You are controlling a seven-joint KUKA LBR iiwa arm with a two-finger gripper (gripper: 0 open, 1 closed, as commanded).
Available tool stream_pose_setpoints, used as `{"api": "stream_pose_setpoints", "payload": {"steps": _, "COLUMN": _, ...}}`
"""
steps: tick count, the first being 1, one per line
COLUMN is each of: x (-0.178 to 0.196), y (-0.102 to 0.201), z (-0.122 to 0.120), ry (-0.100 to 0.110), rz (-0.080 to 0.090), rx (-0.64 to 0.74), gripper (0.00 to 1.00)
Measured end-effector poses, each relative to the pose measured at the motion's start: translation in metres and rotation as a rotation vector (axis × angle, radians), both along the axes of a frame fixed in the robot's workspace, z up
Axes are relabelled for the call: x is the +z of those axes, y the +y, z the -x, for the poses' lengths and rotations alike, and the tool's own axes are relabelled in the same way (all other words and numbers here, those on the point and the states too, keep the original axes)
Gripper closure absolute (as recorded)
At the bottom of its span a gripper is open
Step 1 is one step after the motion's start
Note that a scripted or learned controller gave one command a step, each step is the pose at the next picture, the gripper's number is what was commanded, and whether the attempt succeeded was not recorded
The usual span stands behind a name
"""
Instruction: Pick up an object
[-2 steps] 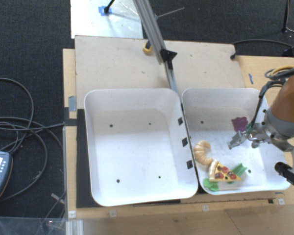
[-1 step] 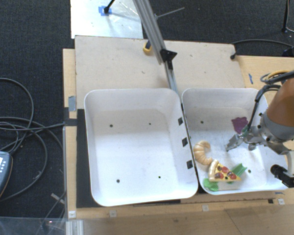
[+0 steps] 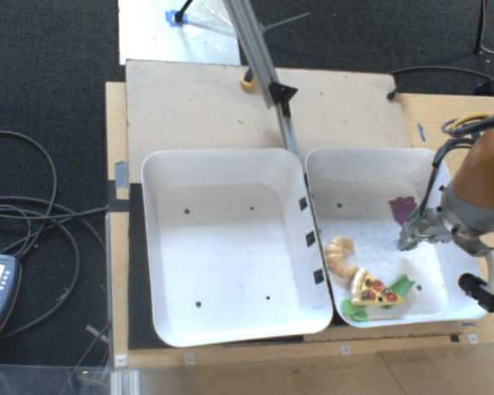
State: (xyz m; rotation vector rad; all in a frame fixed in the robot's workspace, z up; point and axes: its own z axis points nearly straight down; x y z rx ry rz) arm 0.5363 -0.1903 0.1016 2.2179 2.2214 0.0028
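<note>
Gripper low in right bin, grip state impossible to tell. Purple piece just beside; croissant, pizza slice near front wall. Probably light, stiff plastic toys; croissant's curved middle likely easiest hold.

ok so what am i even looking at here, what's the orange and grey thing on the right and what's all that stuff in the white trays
One camera looks down at a slant on a bench bearing two white bins. The grey and orange thing is a robot arm reaching in from the right; its gripper hangs over the right bin. In that bin lie a purple toy, a croissant, a pizza slice and a green piece beside it. Nothing is visibly held. The left bin sits alongside, and a metal pole crosses above.
</note>
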Motion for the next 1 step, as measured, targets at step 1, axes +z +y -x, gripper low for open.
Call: {"api": "stream_pose_setpoints", "payload": {"steps": 1, "x": 0.0454, "y": 0.0056, "z": -0.0002, "ry": -0.003, "rz": 0.001, "rx": 0.004, "gripper": 1.0}}
